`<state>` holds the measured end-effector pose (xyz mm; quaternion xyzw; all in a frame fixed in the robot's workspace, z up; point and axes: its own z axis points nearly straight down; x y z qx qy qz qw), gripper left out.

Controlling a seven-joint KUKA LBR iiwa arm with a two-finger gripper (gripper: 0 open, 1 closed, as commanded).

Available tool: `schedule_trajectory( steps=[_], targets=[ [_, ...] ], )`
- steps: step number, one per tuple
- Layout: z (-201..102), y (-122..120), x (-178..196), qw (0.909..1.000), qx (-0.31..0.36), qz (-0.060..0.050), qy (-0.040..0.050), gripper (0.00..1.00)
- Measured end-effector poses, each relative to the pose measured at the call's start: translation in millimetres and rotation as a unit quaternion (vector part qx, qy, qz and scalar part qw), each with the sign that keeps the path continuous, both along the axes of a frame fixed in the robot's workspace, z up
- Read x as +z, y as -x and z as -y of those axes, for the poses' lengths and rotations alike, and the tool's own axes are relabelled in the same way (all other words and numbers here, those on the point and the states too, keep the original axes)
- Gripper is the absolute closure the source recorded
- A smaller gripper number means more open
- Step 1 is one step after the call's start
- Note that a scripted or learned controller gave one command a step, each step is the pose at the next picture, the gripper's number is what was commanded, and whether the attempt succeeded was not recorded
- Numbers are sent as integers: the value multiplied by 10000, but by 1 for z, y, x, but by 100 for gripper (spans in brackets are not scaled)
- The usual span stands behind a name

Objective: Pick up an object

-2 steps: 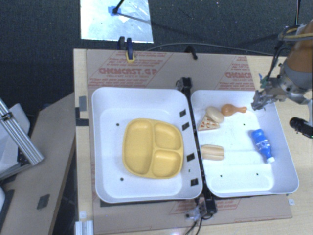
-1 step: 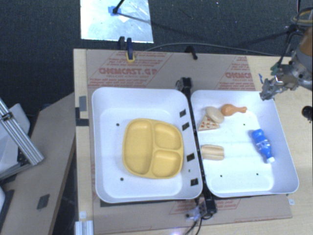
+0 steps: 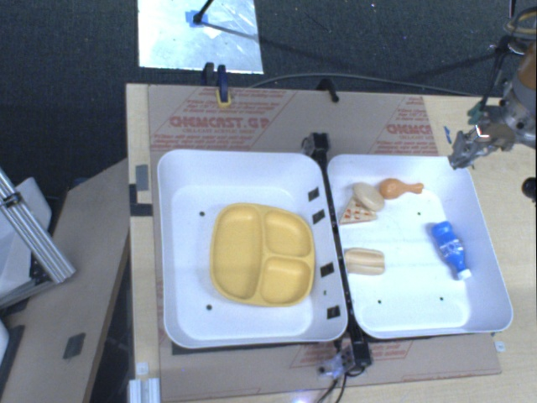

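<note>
Worktop with two white bins; gripper hangs past the right bin's far corner.
Blue bottle lies lengthwise, cap toward the near-right; finger state unclear.

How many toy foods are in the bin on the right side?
4, not counting the blue bottle: a drumstick near the far edge, a round bun beside it, a pizza slice just under the bun, and a hot dog bun near the middle. None seem hidden.

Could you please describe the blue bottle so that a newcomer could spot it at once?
Look in the right bin. Along its right side lies the bottle, apart from the food items further left. It is the one blue thing there; the others are tan or orange.
</note>
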<state>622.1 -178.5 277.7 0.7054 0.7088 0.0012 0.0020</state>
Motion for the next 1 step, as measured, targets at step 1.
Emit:
schedule_trajectory(
  steps=[1],
  targets=[
    [-50, 26, 0, 10000, 16, -19, -13, 100]
  ],
)
